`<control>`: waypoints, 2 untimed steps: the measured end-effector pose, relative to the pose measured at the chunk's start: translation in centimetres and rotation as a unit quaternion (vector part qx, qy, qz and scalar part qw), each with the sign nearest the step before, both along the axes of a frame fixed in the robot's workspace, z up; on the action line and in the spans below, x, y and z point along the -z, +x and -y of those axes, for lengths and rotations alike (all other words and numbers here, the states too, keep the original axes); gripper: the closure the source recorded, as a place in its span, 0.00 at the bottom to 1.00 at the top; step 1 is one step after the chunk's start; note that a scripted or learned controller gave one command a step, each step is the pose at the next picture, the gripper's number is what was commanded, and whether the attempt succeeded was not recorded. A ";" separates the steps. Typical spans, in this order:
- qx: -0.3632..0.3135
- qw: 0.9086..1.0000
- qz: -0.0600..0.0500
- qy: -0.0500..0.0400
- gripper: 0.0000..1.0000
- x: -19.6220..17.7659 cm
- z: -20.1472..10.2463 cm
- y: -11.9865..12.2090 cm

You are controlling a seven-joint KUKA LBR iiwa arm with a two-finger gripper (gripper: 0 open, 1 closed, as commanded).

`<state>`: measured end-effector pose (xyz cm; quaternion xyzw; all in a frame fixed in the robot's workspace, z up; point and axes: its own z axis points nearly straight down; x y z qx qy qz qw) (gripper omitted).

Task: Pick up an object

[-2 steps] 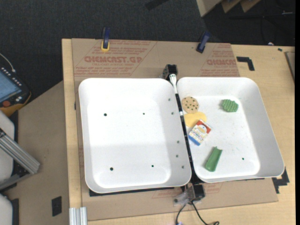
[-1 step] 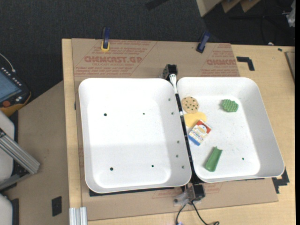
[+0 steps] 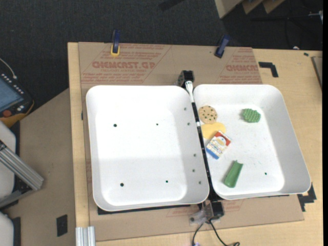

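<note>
Left bin [image 3: 138,158]: bare white floor, on the worktop [image 3: 164,63].
Right bin [image 3: 274,147]: holds all five things.
Cookie [image 3: 207,114]: near the left wall, by the divide.
Yellow piece [image 3: 211,130]: just below the cookie, touching the packet [image 3: 218,145].
Green disc [image 3: 251,116]: well apart, toward the far right.
Green block [image 3: 233,174]: near the front edge, tilted.
Gripper: cannot tell whether open or closed.

- Dark grey carpet floor [image 3: 77,14] fills the upper part of the frame.
- A brown cardboard sheet [image 3: 169,60] covers the bench.
- Two blue clamps [image 3: 116,41] hold its top edge.
</note>
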<state>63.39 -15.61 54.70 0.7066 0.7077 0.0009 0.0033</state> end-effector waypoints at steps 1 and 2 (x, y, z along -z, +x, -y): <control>0.000 1.000 0.002 -0.001 1.00 -1.1 0.0 0.0; -0.001 1.000 0.005 -0.003 1.00 -2.2 0.0 0.1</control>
